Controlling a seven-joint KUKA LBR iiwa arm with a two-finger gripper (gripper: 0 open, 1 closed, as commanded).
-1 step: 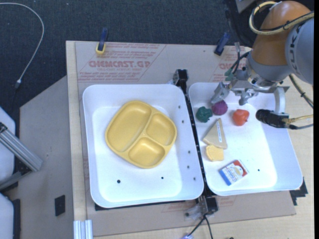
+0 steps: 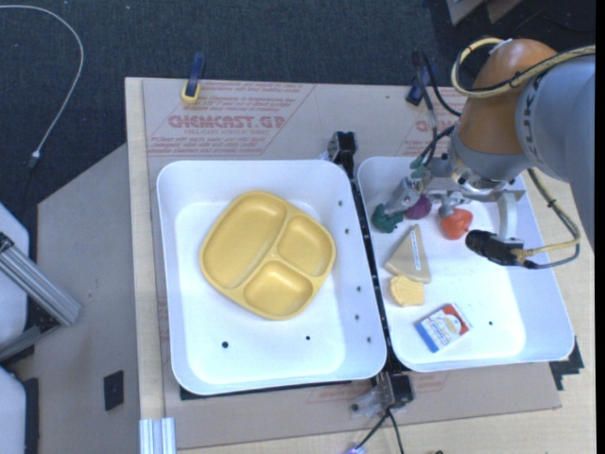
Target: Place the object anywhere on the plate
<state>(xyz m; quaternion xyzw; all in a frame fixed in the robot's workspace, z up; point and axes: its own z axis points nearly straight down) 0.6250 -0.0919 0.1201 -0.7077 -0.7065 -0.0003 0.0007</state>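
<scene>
Camera view, yellow divided plate [image 2: 267, 253] in left bin [image 2: 180, 282], gripper [image 2: 423, 195] at right bin's [image 2: 539, 339] eleven o'clock, finger state unclear, red object [image 2: 456, 221] just beside it at four o'clock, apart from plate.

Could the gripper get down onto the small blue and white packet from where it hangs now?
Probably yes. The packet lies flat near the front of the right bin, apart from the yellow wedge, with nothing above it. The gripper hangs over the same bin's far end.
</scene>
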